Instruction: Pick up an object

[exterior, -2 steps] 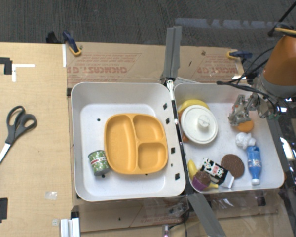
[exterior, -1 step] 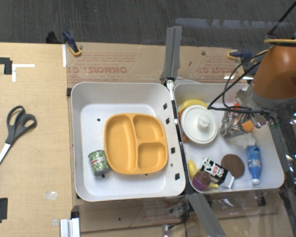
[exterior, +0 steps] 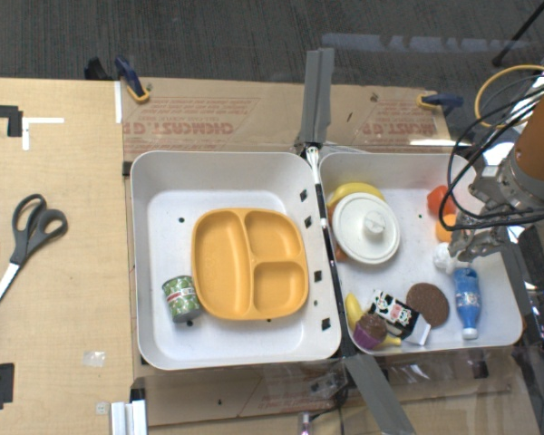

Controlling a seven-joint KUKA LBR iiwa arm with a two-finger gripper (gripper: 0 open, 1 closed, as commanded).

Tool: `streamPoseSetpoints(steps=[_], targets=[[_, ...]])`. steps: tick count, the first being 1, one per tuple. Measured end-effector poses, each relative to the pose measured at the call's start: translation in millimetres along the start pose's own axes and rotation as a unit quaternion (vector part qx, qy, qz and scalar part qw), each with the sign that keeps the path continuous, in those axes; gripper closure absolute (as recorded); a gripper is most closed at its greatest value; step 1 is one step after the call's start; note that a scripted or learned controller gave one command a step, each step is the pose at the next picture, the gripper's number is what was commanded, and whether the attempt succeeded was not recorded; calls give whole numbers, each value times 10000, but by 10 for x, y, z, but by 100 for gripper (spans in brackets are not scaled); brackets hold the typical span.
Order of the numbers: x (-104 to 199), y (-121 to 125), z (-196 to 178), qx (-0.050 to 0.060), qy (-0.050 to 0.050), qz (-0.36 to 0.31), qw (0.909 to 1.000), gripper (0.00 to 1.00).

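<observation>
Blue bottle lies flat in the right bin — white cap up.

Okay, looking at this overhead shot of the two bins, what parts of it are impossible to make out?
- Gripper: in the camera view, its fingers blur into cables and the white piece below; open or shut is unclear.
- Orange object: the arm covers most of it.
- Yellow item: tucked behind the white lidded bowl.
- Banana: the purple cup and the patterned box cover part of it.
- Green can: its label is too small to read.

A yellow plate and a green can are seen in the left bin, and a blue bottle in the right bin.
</observation>
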State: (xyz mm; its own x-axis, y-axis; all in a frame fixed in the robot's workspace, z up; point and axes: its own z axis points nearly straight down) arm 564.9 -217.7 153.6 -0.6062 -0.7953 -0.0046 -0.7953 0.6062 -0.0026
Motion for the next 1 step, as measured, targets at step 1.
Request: streamPoseSetpoints(steps=[1], targets=[[-144,-126,346,50,-33,-249,9997,100]])
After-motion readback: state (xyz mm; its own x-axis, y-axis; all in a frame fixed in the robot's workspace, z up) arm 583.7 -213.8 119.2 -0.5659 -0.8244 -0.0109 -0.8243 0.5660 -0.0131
